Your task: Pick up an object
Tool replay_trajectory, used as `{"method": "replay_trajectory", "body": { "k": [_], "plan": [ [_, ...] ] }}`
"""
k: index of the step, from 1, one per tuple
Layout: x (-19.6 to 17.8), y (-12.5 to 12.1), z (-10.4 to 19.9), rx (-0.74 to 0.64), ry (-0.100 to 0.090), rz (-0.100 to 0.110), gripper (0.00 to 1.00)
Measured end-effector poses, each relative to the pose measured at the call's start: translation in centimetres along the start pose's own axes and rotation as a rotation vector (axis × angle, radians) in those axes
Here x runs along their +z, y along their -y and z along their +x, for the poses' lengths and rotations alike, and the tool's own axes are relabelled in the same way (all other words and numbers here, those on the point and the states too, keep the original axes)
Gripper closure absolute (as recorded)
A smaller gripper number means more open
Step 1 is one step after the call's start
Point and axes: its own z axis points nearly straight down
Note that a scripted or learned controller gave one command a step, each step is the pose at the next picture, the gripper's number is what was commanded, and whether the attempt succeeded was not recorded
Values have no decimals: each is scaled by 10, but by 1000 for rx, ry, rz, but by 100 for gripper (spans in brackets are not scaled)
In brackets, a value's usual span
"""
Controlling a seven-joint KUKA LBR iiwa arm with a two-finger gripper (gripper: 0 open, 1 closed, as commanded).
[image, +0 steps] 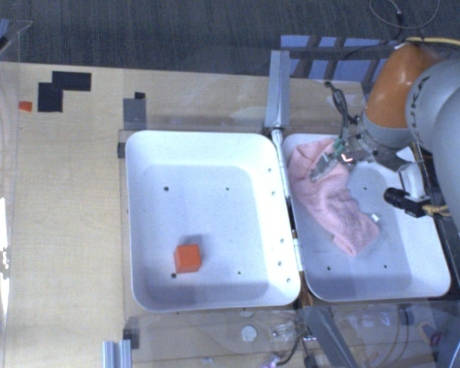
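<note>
While nothing can yet be called picked up, the gripper is low over the pink cloth in the right bin, near the cloth's upper end, so the attempt looks to be at the reaching or grasping stage. Whether anything is pinched there cannot be told: the tool's tip is small and blurred against the fabric, and it may only be resting against the folds. Lifting clear is the part left to do.

Outward from the tool, the cloth lies crumpled along the left half of the right bin, running from the top corner down toward the middle. Above it the grey arm, with its orange band, comes in from the right. Next door, the left bin holds a small orange block near its lower edge (another candidate, well apart from the gripper).
</note>
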Motion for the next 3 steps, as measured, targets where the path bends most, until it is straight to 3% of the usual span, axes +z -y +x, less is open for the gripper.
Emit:
{"method": "replay_trajectory", "body": {
  "k": [1,2,3],
  "plan": [
    [5,68,19,72,1,-5,0],
    [7,-11,18,266,0,-3,0],
    [-33,-13,-5,247,0,2,0]
  ]
}}
